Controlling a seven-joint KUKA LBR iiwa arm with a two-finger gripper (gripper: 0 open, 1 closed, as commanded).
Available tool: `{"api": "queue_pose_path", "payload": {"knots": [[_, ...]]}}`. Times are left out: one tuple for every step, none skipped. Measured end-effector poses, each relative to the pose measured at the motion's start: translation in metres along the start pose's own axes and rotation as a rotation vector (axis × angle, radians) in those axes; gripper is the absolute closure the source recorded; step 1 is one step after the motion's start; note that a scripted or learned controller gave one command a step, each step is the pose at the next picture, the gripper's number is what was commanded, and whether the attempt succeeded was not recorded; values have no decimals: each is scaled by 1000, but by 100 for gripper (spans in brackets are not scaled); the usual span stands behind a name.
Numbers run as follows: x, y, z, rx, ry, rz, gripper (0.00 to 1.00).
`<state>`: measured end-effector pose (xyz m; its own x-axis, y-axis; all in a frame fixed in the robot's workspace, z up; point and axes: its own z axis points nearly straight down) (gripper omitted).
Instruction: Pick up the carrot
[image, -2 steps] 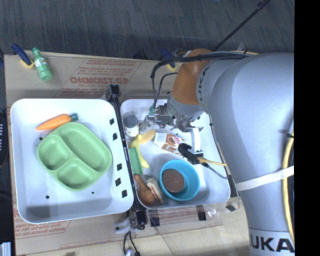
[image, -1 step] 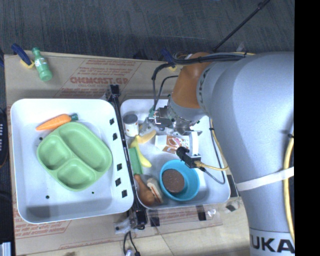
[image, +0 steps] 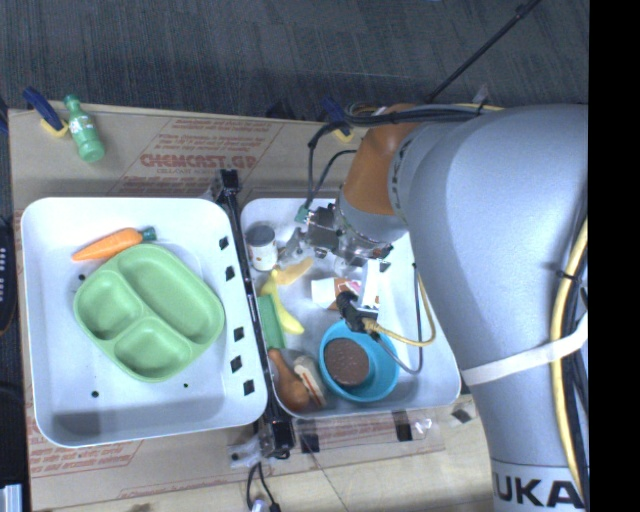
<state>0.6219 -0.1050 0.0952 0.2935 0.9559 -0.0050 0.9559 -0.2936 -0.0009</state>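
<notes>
The carrot, orange with a small green top, lies in the left bin near its far edge, just beyond a green divided plate. My gripper hangs low over the far part of the right bin, above a yellow banana and beside a small jar. It is well to the right of the carrot, across the wall between the bins. The wrist hides what lies under it.
The right bin is crowded: a blue bowl with brown contents, a long green item, a bread-like piece and small boxes. A green bottle stands on the cardboard behind the left bin. The arm covers the right side.
</notes>
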Motion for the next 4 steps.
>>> {"api": "queue_pose_path", "payload": {"knots": [[3, 3, -15, -5, 6, -10, 100], [3, 4, -26, -4, 6, -17, 100], [-18, -28, -60, 10, 2, 392, 100], [-51, -37, -178, 1, 1, -118, 100]]}}
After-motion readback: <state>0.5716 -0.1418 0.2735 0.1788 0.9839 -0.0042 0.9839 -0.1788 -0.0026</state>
